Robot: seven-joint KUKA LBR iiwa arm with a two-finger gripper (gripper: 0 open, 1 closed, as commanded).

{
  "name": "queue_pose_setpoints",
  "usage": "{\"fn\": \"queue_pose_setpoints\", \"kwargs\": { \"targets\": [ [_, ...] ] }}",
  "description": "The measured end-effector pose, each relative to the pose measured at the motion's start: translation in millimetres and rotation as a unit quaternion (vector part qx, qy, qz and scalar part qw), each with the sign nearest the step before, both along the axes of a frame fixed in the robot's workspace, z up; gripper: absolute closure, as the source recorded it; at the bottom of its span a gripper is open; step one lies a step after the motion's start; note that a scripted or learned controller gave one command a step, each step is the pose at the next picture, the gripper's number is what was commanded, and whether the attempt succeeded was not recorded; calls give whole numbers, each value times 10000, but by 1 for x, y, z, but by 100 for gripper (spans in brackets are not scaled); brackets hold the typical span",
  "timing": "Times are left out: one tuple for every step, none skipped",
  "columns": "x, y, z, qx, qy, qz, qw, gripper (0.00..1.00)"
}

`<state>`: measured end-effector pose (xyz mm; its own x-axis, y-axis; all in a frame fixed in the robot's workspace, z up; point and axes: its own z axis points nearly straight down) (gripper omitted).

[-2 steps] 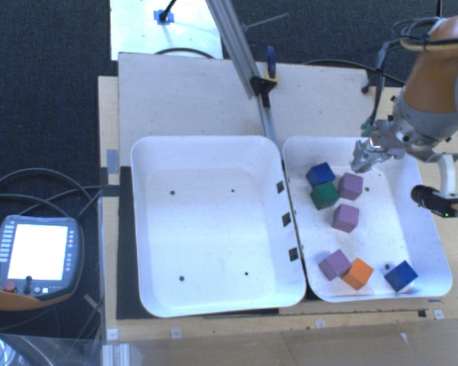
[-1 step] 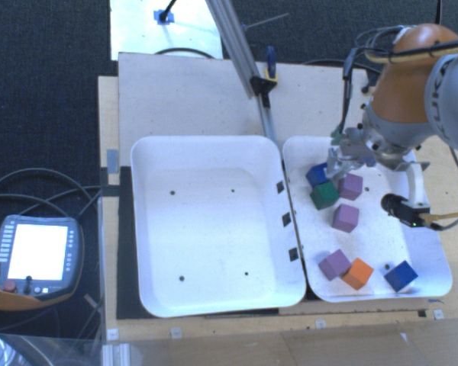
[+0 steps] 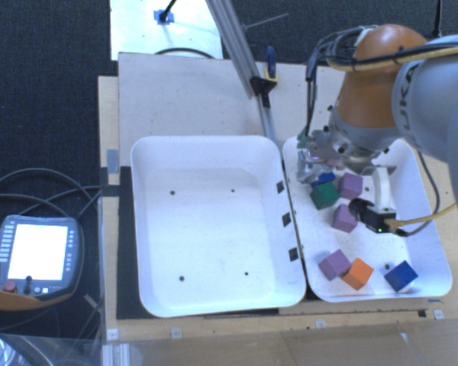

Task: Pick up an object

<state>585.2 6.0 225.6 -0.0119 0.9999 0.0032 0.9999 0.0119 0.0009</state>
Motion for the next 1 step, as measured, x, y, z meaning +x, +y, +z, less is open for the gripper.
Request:
{"fn": "queue_pose_setpoints", "kwargs": {
  "targets": [
    [-7, 45, 6, -3, -2, -4, 10000, 100]
  ]
}}
